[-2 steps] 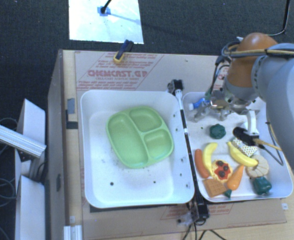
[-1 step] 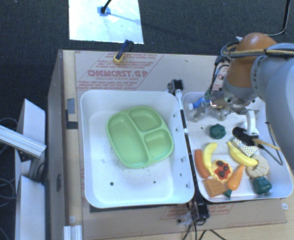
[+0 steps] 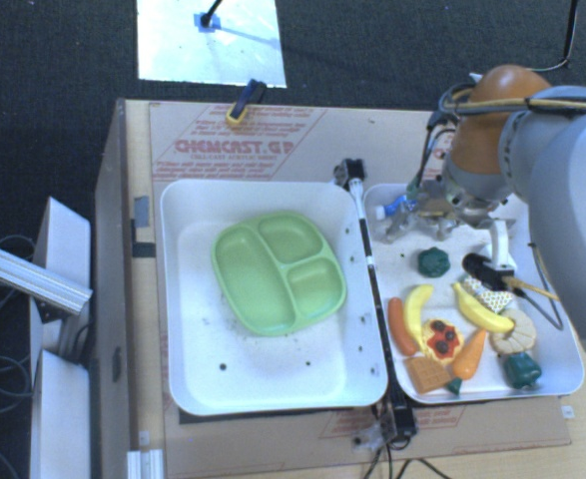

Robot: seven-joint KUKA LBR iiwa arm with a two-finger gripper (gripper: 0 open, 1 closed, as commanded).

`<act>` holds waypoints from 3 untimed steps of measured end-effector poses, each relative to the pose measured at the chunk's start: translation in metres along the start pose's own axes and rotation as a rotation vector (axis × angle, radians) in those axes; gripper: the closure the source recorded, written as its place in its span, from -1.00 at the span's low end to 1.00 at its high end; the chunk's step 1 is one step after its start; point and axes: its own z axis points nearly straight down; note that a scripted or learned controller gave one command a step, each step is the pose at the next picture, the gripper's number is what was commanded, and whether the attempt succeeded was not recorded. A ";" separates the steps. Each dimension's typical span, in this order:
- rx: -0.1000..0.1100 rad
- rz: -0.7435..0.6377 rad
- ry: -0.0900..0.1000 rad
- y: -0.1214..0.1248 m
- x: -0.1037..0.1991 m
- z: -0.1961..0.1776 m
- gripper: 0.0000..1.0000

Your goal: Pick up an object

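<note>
Toys [image 3: 462,332] heaped in right bin [image 3: 570,372], below gripper [image 3: 422,223] | gripper spread, holding nothing | green lump [image 3: 433,261] just below it | best: drop straight, straddle lump, close.

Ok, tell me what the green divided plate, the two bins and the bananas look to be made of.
Green divided plate: likely moulded plastic, matte pale green, with soft rounded compartment ridges.
Left bin and right bin: apparently thin white plastic, smooth with a slight sheen and rolled rims.
Bananas: probably toy plastic, with uniform bright yellow skin; too small to be sure.
</note>
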 end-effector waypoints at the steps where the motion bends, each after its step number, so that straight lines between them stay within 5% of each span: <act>1: -0.006 -0.002 0.003 0.001 0.002 -0.011 1.00; 2: -0.006 -0.002 0.003 0.001 0.002 -0.011 -1.00; 3: -0.004 0.000 0.004 0.001 -0.005 -0.001 -1.00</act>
